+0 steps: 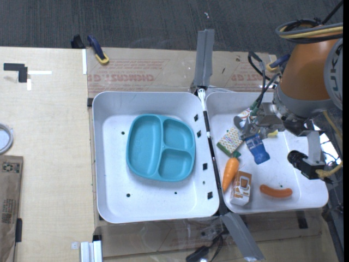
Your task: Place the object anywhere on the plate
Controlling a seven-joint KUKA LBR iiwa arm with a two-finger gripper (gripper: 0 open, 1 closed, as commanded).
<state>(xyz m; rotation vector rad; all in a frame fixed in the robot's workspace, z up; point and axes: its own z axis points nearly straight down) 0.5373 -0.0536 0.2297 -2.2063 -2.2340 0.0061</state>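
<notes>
plate (161, 147): sits bare in left bin (109, 162) | gripper (252, 131): over right bin (305, 201), fingers closed on blue object (258, 149), lifted | progress: grasp looks made; carry across divider and release onto plate remain

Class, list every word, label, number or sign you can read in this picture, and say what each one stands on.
Red print on the cardboard strip behind the bins: upside down, too blurred to quote.
Print on the brown bag at the left edge: a recycling sign; the words are too small.
Small carton by the carrot: label unreadable.
Patterned packet and blue item: no legible text.
</notes>
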